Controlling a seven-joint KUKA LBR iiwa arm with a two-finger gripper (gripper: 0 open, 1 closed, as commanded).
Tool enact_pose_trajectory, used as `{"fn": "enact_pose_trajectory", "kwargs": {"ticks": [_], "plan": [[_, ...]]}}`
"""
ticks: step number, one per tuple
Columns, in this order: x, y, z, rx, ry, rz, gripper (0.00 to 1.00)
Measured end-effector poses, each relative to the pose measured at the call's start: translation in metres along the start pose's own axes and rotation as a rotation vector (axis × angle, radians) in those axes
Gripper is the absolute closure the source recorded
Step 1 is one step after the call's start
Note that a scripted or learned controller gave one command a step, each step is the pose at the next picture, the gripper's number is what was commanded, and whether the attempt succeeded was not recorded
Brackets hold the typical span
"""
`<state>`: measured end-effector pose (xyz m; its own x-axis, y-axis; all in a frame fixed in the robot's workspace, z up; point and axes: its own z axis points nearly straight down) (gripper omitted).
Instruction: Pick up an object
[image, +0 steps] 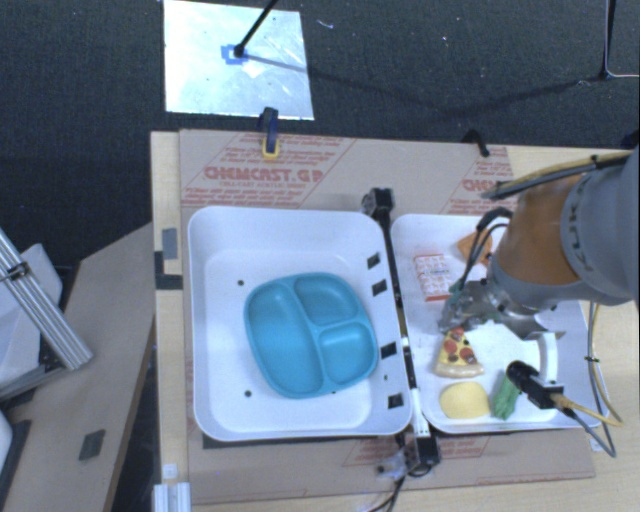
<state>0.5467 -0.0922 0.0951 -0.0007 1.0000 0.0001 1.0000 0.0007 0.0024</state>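
Arm (565, 235) over half-hidden orange object (468, 244)

My gripper (462, 318) hangs low in the right bin (418, 232), just above the pointed end of a pizza slice (458, 355); whether it touches the slice, I cannot tell. Same bin: a yellow lump (464, 400) just below the slice, a green piece (504, 401) beside the lump, a red-and-white packet (432, 275) near the upper wall, and an orange thing (469, 243) half hidden by my arm. The left bin (215, 300) holds a blue divided tray (310, 333), lying flat near its middle.
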Motion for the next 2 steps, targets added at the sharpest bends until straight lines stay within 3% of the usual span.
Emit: {"fn": "enact_pose_trajectory", "kwargs": {"ticks": [1, 2], "plan": [[-0.008, -0.006, -0.054, -0.002, -0.001, 0.002, 1.0], [-0.009, 0.006, -0.111, -0.005, -0.001, -0.004, 1.0]]}}
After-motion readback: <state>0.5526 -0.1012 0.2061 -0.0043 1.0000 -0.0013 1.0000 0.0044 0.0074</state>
